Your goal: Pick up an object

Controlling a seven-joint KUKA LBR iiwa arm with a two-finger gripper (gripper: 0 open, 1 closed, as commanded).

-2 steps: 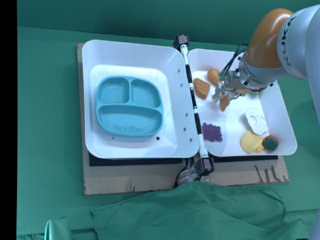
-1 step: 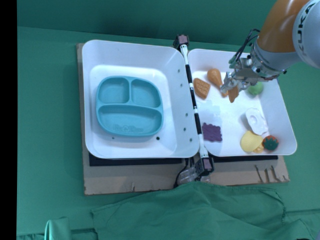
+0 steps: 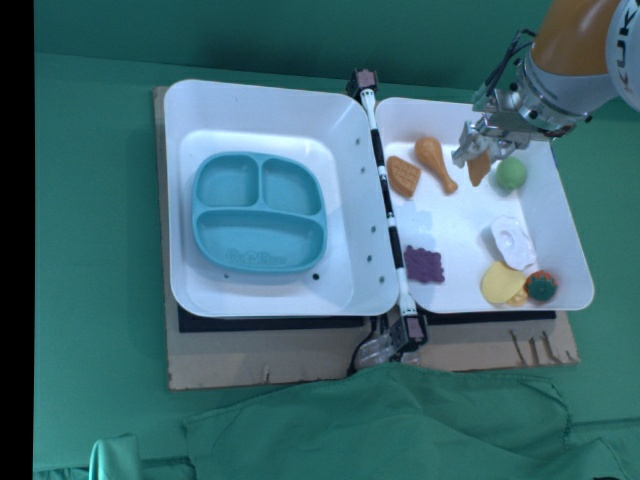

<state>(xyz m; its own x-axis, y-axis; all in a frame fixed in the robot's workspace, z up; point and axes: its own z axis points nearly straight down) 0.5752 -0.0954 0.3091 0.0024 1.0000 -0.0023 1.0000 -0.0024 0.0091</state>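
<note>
Grey arm with orange band enters from 2 o'clock. End effector [image 3: 483, 155] over right white bin [image 3: 570, 238], toward its 12 o'clock rim, closed on small orange wedge-shaped toy piece [image 3: 479, 169]. Green ball [image 3: 511, 174] just beside at 3 o'clock; tan plastic drumstick [image 3: 435, 162] near at 9 o'clock. Teal divided plate [image 3: 260, 212] in left white bin [image 3: 200, 108].

The arm [image 3: 590, 38] shows a broad orange band, with a pale grey casing beside it that bears part of dark lettering, and a grey wrist ring below the band. Thin black cables loop along the wrist's left side. The hand [image 3: 487, 146] is bare silvery metal, blocky, with small dark fittings.
</note>
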